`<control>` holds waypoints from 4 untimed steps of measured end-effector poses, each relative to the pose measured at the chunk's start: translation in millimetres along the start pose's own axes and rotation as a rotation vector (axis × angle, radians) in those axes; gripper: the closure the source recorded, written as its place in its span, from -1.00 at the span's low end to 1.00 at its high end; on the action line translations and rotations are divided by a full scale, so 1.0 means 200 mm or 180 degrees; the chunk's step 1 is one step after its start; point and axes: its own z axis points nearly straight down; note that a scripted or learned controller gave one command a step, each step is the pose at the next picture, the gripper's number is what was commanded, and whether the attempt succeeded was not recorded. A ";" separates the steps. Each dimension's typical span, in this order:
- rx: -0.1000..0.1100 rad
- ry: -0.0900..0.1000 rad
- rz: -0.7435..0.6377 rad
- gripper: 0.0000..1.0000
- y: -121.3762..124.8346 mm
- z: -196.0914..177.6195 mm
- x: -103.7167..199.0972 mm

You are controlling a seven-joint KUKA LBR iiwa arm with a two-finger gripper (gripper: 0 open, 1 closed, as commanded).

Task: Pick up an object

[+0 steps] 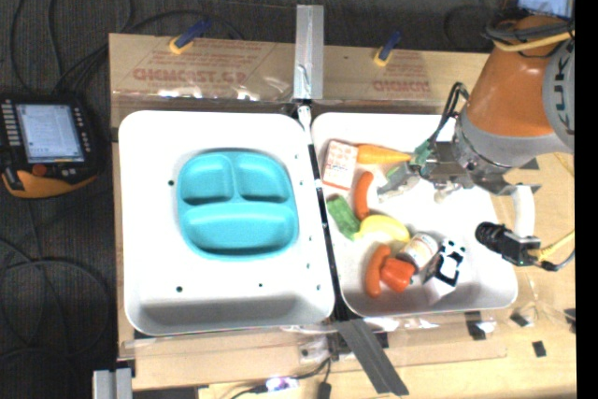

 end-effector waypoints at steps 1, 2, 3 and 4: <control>0.0002 0.0004 -0.0360 -1.00 -0.03 0.60 -0.04; -0.0073 -0.0003 -0.0231 -1.00 -0.20 0.68 -0.15; -0.0054 0.0011 -0.0229 1.00 -0.20 0.65 -0.15; 0.0000 -0.0004 -0.0236 1.00 -0.08 0.18 0.11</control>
